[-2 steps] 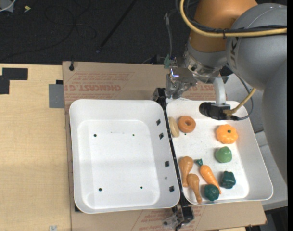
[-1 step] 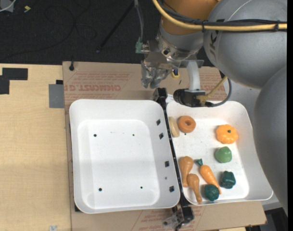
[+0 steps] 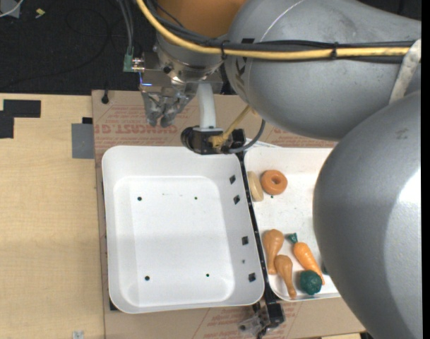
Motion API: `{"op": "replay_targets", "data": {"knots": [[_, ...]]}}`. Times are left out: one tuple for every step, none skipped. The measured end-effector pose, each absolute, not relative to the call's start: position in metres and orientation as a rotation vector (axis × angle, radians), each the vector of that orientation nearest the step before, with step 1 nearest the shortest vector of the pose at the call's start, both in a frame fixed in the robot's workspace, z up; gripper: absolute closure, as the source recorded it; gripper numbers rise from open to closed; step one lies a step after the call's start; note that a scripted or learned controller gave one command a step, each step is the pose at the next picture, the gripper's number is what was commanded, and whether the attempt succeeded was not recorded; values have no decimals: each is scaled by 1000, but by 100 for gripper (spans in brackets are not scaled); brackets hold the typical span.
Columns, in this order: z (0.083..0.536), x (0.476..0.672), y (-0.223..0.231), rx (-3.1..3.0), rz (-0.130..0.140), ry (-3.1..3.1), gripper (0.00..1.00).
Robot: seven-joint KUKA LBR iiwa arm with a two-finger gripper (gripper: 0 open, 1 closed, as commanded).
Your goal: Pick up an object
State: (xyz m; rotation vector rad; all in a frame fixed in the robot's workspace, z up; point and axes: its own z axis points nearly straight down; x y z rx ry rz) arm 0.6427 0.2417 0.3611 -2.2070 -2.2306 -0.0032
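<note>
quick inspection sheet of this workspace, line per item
surface: pale wooden bench bearing two shallow white bins, the left bin and the right bin, side by side
job's things: in the right bin an orange ring doughnut, a pale oblong piece, two tan drumstick-shaped toys, an orange carrot and a green round toy
clutter: grey patch and black patches on the bench
grippers: two-finger gripper above the bench behind the left bin, holding nothing
cables: yellow cable along the grey arm; black cables behind the bench
surroundings: dark floor behind

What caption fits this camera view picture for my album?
Grey robot arm's gripper above two white bins, toy doughnut and carrot in the right one.
</note>
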Motion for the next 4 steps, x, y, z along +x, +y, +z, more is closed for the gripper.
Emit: {"op": "replay_targets", "data": {"knots": [[455, 626, 243, -2220, -8, -2225, 100], [505, 612, 242, -2220, -3, -2223, 100], [534, 587, 242, -2219, 1, -2223, 100], [454, 554, 242, -2214, 20, -2221, 100]]}}
